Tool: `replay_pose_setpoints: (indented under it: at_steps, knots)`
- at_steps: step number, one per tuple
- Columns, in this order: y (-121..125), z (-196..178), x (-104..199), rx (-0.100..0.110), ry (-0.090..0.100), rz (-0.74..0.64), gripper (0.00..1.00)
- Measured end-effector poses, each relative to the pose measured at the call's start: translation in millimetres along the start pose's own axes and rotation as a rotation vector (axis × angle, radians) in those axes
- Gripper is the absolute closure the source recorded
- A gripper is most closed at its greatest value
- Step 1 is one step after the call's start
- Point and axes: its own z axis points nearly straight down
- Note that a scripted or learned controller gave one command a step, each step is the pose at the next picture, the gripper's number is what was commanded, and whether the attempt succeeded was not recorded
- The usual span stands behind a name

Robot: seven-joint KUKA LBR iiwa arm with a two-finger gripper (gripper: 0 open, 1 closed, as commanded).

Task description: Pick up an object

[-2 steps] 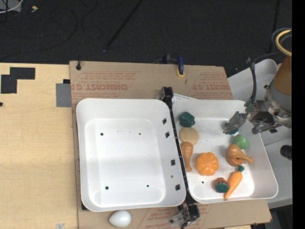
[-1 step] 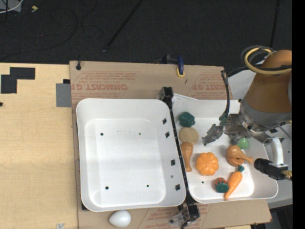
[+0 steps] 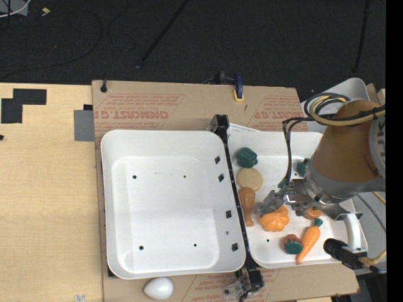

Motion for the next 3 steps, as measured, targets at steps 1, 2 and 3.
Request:
replay_pose_setpoints:
  at_steps: [1,2,3]
  knots:
    - [-11.2,77.7,-11.9,0.002,-0.001,0.000,0.00]
    - [80.9,102.0,-11.0,-0.016,-0.003,-0.005,0.00]
    - [32.1,105.6,-18.0,-0.003,-0.001,0.000,0.00]
